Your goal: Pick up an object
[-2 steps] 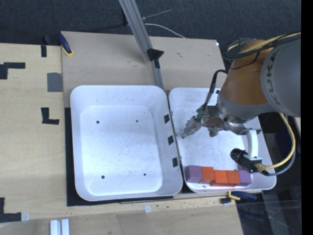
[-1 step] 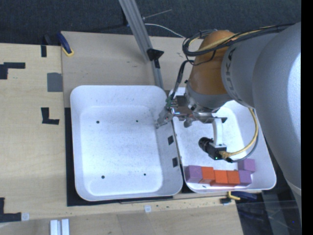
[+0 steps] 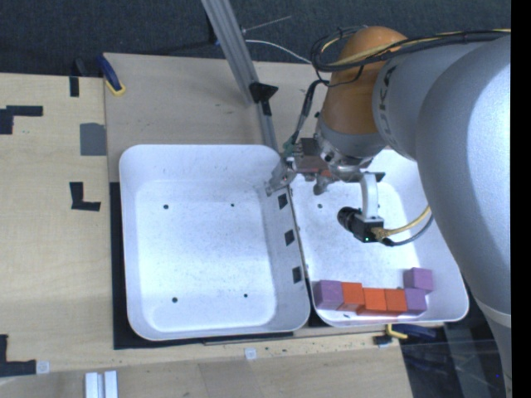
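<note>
Landmark: left white bin (image 3: 133, 222). Wooden bench (image 3: 50, 247) beneath and around it. Black tape marks (image 3: 81, 197) on bench left of bin. Grey patch (image 3: 93, 138) up-left. Blue clamp (image 3: 112, 76) beyond far-left corner. Slanted metal rail (image 3: 231, 36) above far-right corner.

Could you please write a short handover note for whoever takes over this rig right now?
Hand: above the upper part of the right bin, near the divider between the bins; nothing is seen held in it.
Objects: a row of purple and orange blocks lies along the right bin's near wall, with one purple block just above the row's right end.
Left bin: no blocks seen in it.
Done: no object lifted yet.
Left: bring the hand down toward the near edge of the right bin, grasp one block and raise it.
</note>
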`<state>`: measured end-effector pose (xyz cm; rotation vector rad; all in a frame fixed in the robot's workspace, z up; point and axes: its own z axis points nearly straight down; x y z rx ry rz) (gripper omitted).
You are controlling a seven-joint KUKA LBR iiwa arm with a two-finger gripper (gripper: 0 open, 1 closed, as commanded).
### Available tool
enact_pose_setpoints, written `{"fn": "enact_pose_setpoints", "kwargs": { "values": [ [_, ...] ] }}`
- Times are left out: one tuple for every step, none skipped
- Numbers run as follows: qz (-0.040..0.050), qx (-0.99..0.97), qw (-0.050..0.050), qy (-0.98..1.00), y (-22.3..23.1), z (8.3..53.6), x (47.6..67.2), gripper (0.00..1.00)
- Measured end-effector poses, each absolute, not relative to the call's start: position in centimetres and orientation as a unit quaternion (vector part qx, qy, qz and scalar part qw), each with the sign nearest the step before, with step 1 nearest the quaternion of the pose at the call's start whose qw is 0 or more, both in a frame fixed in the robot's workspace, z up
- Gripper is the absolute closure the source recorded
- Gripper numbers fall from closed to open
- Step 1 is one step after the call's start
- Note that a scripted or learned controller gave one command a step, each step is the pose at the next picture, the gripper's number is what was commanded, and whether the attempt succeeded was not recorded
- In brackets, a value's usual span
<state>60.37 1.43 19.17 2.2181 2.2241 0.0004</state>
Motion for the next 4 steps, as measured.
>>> {"fn": "enact_pose_setpoints", "kwargs": {
  "values": [
    [-0.0006,0.708,0.001,0.707,-1.8,19.2,62.2,0.0],
    [-0.0015,0.704,-0.003,0.71,5.5,19.1,55.2,0.0],
    [-0.0005,0.707,0.0,0.707,3.0,19.2,58.9,0.0],
    [-0.0008,0.705,-0.002,0.709,7.7,19.1,58.1,0.0]
  ]
}}
